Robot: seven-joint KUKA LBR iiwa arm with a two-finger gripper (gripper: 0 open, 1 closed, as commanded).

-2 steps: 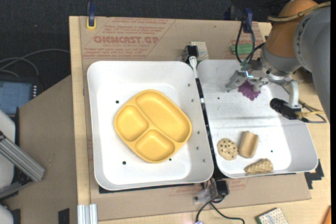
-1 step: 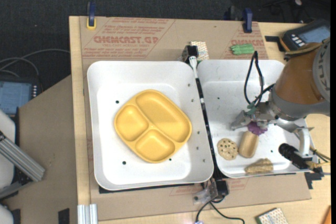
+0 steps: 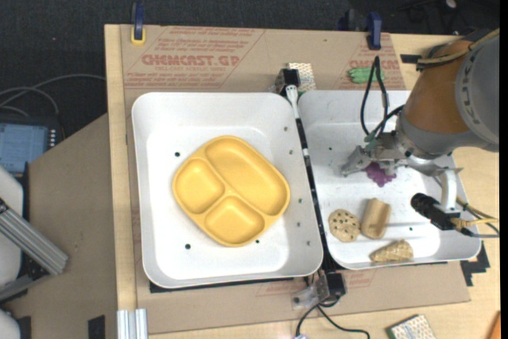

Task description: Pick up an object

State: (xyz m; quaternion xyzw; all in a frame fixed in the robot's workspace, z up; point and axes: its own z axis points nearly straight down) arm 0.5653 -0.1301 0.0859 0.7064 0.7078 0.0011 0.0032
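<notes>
Arm low in the right bin, tool point(image 3: 373, 163) over a purple piece

The tool hangs at the far middle of the right bin point(image 3: 333, 117), just above or touching a small purple piece point(image 3: 382, 175); I cannot tell whether the tool is open or closed, and nothing is seen gripped. Nearer the front lie a cookie point(image 3: 344, 225), a tan cylinder point(image 3: 375, 218) just to its right and a bread-like wedge point(image 3: 392, 252) at the near rim. The left bin point(image 3: 151, 171) holds a yellow tray point(image 3: 230, 190) with three wells. To do this step well, I judge the tool should centre on the purple piece, straddle it squarely, go down to the bin floor before closing, then lift straight up, keeping clear of the cable point(image 3: 369, 103) by the wrist
</notes>
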